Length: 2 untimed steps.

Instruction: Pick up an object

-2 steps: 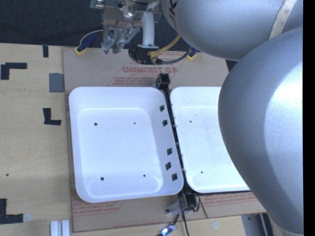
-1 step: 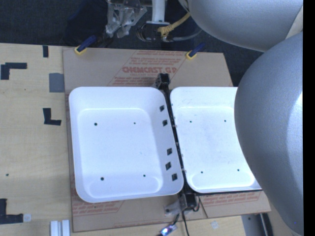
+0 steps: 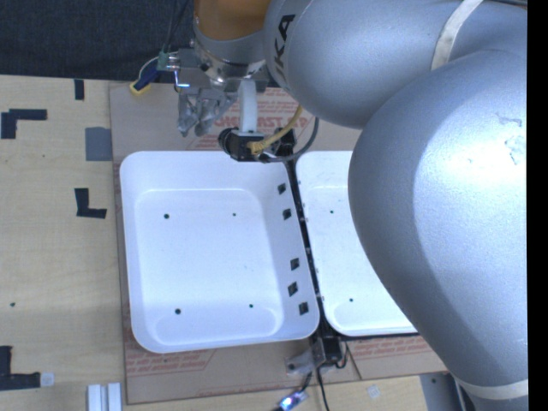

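Hard to tell if gripper is open or closed, above far rim of left bin. No object visible between fingers or in bin; picking apparently not done.

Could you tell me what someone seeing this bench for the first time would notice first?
The grey arm dominates, bulking across the right side and covering much of the right bin. Its orange band sits at top centre, with the gripper hanging just beyond the far rim of the left bin.
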### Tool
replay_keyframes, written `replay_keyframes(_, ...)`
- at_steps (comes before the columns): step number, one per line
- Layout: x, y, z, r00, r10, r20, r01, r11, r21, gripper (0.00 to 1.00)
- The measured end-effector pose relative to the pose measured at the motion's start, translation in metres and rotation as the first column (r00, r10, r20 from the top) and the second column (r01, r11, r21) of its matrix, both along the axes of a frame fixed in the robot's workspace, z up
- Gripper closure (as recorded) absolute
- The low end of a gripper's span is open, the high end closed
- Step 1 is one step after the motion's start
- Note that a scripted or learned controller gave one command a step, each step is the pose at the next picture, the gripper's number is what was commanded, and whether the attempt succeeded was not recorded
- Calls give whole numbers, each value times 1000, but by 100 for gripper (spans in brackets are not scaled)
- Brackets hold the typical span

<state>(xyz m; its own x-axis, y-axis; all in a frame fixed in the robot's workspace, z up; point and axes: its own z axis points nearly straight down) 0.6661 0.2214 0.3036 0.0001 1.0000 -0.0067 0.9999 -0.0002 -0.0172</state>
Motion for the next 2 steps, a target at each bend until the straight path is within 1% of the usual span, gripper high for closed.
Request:
replay_keyframes(1, 2, 13, 68, 1000, 4, 21, -4, 1000, 9, 100)
replay_keyframes(2, -1, 12, 141, 1000, 3, 24, -3, 1000, 10, 100)
